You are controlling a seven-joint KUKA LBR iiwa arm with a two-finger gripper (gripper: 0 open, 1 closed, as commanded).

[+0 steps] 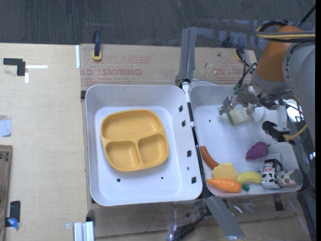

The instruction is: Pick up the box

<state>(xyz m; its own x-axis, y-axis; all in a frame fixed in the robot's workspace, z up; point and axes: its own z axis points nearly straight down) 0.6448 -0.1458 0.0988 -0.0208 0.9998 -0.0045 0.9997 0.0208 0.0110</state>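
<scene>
bins (95, 134) side by side, left one carrying a yellow tray (134, 138), right one keeping the toys in my reach | food clustered at its near edge: carrot (224, 185), banana (249, 177), grapes (257, 150) | box (237, 115) at far side, raised between my fingers | gripper (235, 104) clenched on box

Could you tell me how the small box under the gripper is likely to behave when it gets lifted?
The box looks small and flat-sided, so it probably stays stiff and won't roll. It appears tilted beneath the gripper in the right bin, so it may pivot or slip if pinched off-centre. For its size it is likely light, perhaps a toy carton like the one nearby.
</scene>
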